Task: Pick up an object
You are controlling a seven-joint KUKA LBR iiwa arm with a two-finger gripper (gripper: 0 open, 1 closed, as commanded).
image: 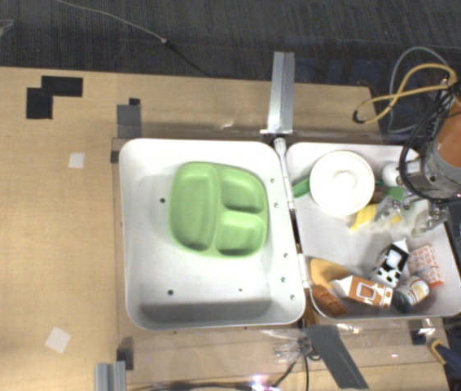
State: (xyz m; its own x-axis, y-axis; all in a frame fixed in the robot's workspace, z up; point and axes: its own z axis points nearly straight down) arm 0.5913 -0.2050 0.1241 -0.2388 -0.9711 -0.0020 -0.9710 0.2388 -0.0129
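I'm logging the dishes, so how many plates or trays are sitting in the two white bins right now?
2: a green divided plastic tray in the left bin, a round white plate in the right bin. The clutter there may hide more.

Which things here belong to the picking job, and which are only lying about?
Job:
- end effector, above the right bin
- white round lid, yellow piece, black-and-white item, orange-and-white carton, all in that bin

Lying about:
- green divided tray in the left bin
- yellow cable
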